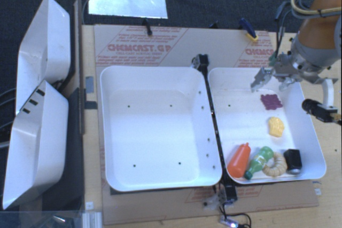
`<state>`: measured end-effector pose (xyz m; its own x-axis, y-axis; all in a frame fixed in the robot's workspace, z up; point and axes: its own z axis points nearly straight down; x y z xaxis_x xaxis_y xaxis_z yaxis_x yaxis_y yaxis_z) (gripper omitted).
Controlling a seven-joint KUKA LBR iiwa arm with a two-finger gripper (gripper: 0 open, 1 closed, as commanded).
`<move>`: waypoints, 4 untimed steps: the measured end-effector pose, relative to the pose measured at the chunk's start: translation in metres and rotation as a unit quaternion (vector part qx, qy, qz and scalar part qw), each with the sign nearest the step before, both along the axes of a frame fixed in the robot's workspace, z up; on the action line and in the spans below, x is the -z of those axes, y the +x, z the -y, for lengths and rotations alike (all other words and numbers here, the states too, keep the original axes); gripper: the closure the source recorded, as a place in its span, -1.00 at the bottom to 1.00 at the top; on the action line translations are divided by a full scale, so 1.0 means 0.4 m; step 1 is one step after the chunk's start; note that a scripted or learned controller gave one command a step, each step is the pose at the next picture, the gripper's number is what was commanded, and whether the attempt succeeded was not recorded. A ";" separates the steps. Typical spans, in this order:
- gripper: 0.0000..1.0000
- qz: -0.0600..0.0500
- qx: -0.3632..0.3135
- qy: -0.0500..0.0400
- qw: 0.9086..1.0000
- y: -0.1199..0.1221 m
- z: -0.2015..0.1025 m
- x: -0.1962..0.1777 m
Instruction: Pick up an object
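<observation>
gripper (271,77) hovering over the far end of the right bin (235,115), reaching in from the right. fingers look spread apart, nothing between them, so open and empty as far as can be told.

closest thing underneath: purple grape bunch (271,101), just beside and a bit nearer the camera than the fingertips. looks like the obvious target. flat and lumpy, lying on the bin floor, well clear of the walls, so should be an easy approach from straight above.

further out along the same bin: yellow piece (276,126), maybe corn or some similar toy food, sitting alone. then the pile at the near end: orange bottle (239,160), green bottle (259,162), beige ring (276,165), black block (293,159), all touching or nearly. would skip that cluster, too easy to nudge a neighbour and get nothing.

tips for doing it well: centre over the grapes first, keep the fingers wide, come straight down till nearly at the floor, then close. low profile means stopping too high just pinches air. probably worth lining the fingers across the narrow side of the bunch. lift slow and check something is really between the fingers before calling it done.

left bin (155,125) not relevant to the grab.
</observation>
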<state>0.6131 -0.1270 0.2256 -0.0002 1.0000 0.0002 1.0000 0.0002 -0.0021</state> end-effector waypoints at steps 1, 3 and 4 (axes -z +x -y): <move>-1.00 0.000 0.000 0.000 1.000 -0.007 0.015 0.109; 1.00 0.002 0.000 0.000 1.000 0.010 0.031 0.193; 1.00 0.004 0.000 -0.001 1.000 0.009 0.037 0.035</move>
<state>0.6169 -0.1416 0.2117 -0.0005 1.0000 -0.0011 1.0000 0.0005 0.0063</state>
